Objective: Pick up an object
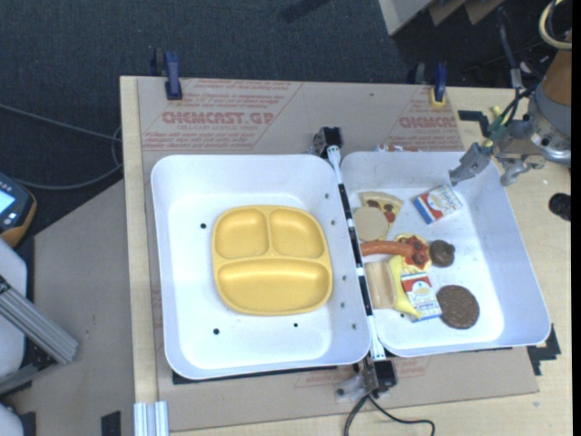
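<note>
Food pieces [408, 266] lie in your right bin [508, 271], well apart from the yellow tray [270, 260] in the left bin [182, 271]. Your gripper [472, 164] hangs over the right bin's far edge, near the blue-and-white carton [437, 203]; its state is unclear.

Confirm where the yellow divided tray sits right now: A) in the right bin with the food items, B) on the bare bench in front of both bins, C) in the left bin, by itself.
C: the yellow divided tray lies flat in the left bin, while the food items are grouped in the right bin.
</note>
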